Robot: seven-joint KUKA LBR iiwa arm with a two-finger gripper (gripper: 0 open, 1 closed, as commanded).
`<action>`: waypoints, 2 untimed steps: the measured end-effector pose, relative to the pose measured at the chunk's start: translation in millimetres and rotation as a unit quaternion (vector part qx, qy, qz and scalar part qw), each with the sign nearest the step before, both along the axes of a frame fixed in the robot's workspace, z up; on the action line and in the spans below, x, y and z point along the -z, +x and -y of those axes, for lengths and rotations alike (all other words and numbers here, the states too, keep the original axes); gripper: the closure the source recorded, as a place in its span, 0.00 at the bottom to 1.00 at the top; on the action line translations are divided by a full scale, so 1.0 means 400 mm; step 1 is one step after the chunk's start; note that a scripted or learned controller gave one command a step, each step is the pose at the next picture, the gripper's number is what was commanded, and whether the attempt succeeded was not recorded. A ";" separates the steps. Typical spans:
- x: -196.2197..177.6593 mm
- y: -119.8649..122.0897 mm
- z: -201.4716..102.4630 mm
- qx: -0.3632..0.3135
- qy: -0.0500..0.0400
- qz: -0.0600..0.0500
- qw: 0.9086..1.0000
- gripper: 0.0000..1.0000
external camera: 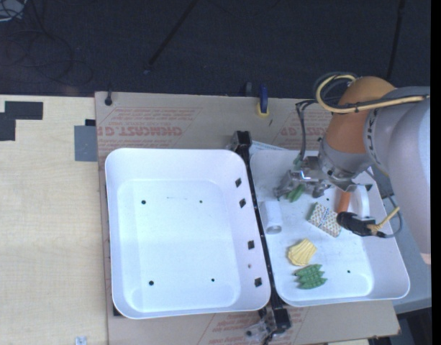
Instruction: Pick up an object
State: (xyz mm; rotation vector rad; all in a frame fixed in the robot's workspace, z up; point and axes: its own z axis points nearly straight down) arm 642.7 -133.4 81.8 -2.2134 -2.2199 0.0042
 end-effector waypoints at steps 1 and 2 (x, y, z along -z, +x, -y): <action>-0.014 0.001 -0.007 0.001 -0.001 0.001 1.000 0.00; -0.016 0.002 0.135 0.002 -0.003 0.003 1.000 0.00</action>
